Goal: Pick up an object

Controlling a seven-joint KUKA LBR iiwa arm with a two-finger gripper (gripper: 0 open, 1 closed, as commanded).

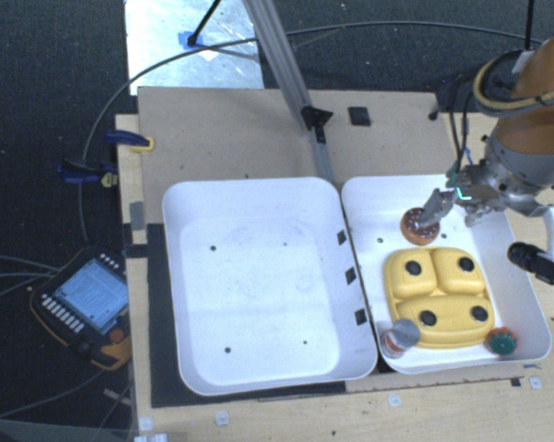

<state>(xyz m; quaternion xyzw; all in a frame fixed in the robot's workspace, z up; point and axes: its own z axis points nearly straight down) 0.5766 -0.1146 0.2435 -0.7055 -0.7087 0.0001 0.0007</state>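
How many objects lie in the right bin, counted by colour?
Yellow: 1, the large block
Brown: 1, the round piece beneath the end effector
Grey: 1, the small object at the front left corner
Green and red: 1, the small ball at the front right corner
Total: 4

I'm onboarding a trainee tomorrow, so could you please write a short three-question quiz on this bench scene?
1. True or false: the yellow moulded tray lies in the left bin.
2. Which item is nearest the gripper? A) the brown round piece B) the grey-capped piece C) the green ball
3. Fill in: the green ball sits in the right bin's front-____ corner.

Key
1. False; it lies in the right bin.
2. A; the gripper's tip is right at it.
3. Right.
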